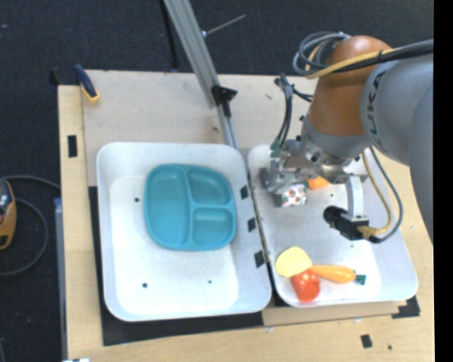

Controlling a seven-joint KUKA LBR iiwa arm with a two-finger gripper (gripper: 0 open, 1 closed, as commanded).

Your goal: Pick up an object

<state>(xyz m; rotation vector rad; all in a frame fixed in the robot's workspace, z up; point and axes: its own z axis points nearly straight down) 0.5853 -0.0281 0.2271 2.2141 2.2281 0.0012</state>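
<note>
My gripper (285, 185) hangs low over the far left part of the right bin (392, 277), under the grey and orange wrist. A small white object with red spots (294, 196) lies right at the gripper's tip; whether it is held I cannot tell. Just right of it, a small orange piece (318, 181) peeks out from under the wrist. Near the bin's front edge lie a yellow round piece (293, 261), a red pepper (306, 286) and an orange carrot (334, 274), all well apart from the gripper.
The left bin (121, 277) holds a blue divided plate (190, 206). A slanted metal bar (196, 47) runs down to the gap between the bins. A black connector with cables (346, 223) hangs from the arm over the right bin.
</note>
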